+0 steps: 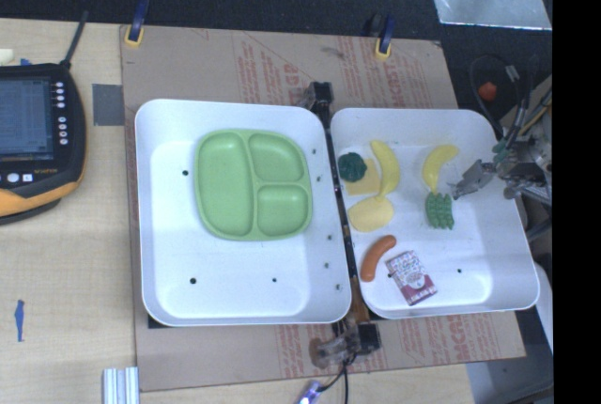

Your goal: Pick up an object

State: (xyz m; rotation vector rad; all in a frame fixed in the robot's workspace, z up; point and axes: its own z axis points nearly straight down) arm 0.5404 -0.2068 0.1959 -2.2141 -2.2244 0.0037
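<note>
The right bin [488, 285] holds several small items. A dark green broccoli piece [353, 167] lies beside a yellow banana [386, 165], with a second banana [438, 163] further right. Below them are a yellow wedge [371, 213], a green knobbly piece [439, 210], an orange sausage [377, 257] and a red-and-white packet [411, 277]. My gripper [472, 179] reaches in from the right edge, over the bin's right part. It is just right of the second banana and above the green knobbly piece. Nothing shows in its grasp.
The left bin [169, 289] holds a light green divided plate [252, 184]. A teach pendant [33, 139] lies on the bench at the far left. Clamps [383, 36] pin the cardboard sheet under the bins at its back edge.
</note>
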